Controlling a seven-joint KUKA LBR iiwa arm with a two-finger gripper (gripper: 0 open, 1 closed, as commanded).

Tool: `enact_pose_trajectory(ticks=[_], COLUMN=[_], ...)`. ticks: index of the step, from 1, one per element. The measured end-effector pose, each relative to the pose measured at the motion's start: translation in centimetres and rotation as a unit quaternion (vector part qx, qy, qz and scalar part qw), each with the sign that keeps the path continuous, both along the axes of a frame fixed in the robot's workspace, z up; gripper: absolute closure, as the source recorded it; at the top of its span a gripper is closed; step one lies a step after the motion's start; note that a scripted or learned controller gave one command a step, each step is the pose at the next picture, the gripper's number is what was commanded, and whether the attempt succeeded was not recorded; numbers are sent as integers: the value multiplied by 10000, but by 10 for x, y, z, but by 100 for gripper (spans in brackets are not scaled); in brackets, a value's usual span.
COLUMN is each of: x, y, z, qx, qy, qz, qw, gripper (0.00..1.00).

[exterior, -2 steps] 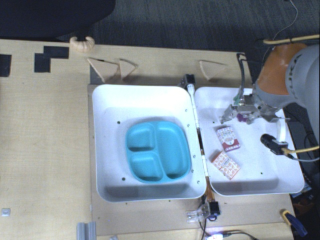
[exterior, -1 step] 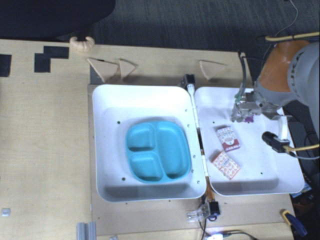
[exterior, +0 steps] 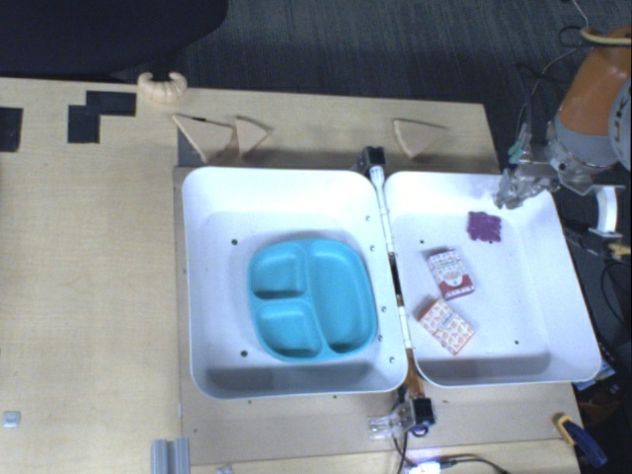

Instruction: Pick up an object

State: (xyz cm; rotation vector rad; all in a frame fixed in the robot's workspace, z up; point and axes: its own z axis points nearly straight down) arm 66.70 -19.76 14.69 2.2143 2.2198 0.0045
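In the right bin [exterior: 533,354] we see three small things, any of which could be picked. A purple clump [exterior: 484,226] lies toward the far side, roughly round, so we can read no long axis from it. Nearer the middle sits a red-and-white box [exterior: 449,272], its long axis running from the far-left to the near-right of the view, slightly tilted off the bin's edges. Just below it, close but apart, lies a second packet [exterior: 446,325], also red and white, turned like a diamond with its corners toward the bin walls. The gripper [exterior: 513,194] hangs over the far right corner of this bin, near the purple clump but not on it; we cannot tell how its jaws stand, and nothing shows between them. The grey arm [exterior: 592,126] with its orange band enters from the right. The left bin [exterior: 212,265] holds a blue divided tray [exterior: 313,298], its long axis running across the view.
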Motion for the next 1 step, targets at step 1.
enact_pose_trajectory(ticks=[1], x=[0], y=[1], z=[-1], qx=[5], qy=[6], qz=[8], qw=[10000], gripper=[0])
